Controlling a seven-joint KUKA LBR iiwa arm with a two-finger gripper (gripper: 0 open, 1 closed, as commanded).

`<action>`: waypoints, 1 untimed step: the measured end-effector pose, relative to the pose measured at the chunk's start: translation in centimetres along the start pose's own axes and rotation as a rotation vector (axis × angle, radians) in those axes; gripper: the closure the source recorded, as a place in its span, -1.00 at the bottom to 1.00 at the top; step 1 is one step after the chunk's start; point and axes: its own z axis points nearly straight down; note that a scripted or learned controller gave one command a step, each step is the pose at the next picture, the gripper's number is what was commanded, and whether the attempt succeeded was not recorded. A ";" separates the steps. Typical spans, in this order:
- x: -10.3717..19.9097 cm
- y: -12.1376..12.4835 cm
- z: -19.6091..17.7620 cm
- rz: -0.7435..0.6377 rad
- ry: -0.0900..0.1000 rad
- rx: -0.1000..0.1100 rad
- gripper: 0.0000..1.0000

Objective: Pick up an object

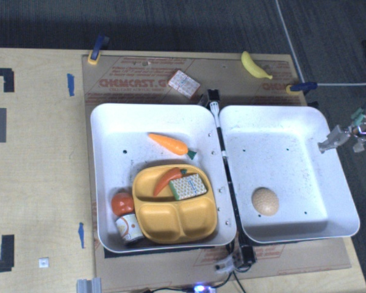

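Progress: nothing lifted yet, the whole pick remains.
Hand (344, 134): at right bin's (293, 118) far edge; grip state, can't tell.
Egg (265, 201): resting in right bin.
Carrot (168, 144): left bin (110, 124).

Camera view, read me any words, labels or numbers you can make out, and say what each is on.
"CHEMCAST": red print on the brown board behind the bins; the letters after it are hidden.
Small card on that board: print too small.
Patterned packet in the yellow tray: unreadable.
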 end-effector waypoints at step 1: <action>3.2 -5.4 4.4 0.000 0.000 0.000 -1.00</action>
